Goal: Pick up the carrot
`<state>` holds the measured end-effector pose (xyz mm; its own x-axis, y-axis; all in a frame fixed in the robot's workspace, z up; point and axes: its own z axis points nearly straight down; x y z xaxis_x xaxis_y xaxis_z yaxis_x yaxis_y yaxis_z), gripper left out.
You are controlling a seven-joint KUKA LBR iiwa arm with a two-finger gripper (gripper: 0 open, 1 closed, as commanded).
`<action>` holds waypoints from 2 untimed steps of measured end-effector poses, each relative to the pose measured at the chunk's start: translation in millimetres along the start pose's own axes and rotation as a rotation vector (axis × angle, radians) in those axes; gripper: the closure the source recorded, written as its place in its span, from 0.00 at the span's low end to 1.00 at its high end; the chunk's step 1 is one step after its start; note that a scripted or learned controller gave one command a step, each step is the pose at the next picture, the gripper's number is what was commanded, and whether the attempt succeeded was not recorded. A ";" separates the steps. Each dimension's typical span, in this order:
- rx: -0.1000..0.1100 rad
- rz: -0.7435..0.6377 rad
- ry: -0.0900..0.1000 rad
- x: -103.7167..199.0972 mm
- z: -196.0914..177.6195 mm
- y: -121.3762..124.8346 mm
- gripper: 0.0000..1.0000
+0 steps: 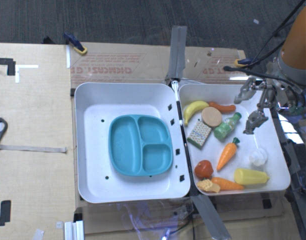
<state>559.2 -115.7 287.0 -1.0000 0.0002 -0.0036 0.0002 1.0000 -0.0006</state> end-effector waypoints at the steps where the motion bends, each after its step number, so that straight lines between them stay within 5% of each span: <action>1: -0.001 -0.251 0.001 6.1 144.0 -6.9 0.00; 2: 0.000 -0.339 0.000 49.1 194.3 -6.4 0.00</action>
<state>510.8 -122.2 92.5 -0.9432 -0.3322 -0.0031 -0.3322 0.9432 -0.0017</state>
